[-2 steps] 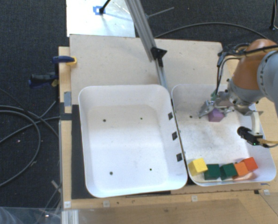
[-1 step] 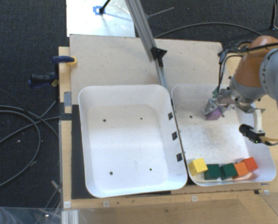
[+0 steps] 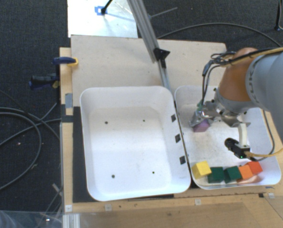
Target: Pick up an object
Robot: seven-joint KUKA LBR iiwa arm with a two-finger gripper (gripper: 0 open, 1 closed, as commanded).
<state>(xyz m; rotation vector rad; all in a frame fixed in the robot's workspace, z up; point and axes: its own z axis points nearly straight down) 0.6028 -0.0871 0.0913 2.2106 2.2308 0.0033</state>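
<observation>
Grey arm (image 3: pixel 269 80) reaches from right into right bin (image 3: pixel 273 175); gripper (image 3: pixel 201 120) down at purple block (image 3: pixel 201 125), near bin's left wall. Block sits at fingertips, but grip unclear: cannot tell whether claw is spread or clamped. Step in hand, likely: grasp attempt. Next move calls for firm closure, then straight lift. Left wall close; open floor toward bin middle. Yellow block (image 3: pixel 202 169), two green blocks (image 3: pixel 224 174), orange block (image 3: pixel 250 170) line near edge, well apart. Left bin (image 3: pixel 87 127) alongside.
</observation>
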